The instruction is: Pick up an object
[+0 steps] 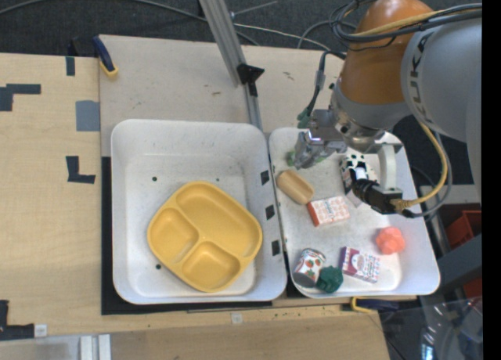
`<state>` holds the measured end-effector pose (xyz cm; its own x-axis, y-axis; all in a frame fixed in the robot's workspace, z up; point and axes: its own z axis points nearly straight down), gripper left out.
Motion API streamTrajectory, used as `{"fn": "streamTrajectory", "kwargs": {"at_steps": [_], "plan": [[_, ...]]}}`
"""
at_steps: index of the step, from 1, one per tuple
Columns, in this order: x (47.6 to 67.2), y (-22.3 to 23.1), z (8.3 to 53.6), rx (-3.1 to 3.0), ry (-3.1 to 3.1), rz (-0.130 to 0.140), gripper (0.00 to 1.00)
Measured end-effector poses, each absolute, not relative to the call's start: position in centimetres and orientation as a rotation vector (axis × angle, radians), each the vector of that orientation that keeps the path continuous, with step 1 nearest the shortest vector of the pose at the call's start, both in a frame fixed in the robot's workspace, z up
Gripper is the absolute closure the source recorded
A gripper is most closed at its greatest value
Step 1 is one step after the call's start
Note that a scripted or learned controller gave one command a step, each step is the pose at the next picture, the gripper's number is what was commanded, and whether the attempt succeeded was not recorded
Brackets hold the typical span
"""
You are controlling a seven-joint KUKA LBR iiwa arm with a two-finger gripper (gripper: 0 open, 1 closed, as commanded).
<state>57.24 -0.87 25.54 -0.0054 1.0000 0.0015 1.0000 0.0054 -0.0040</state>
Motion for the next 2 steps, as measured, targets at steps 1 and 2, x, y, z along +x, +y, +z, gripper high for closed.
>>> {"fn": "streamTrajectory", "kwargs": {"at_steps": [1, 2], "plan": [[54.8, 3.8, 23.8, -2.212, -2.225, 0.004, 1.0], [51.2, 8.5, 24.0, -2.211, -2.226, 0.004, 1.0]]}}
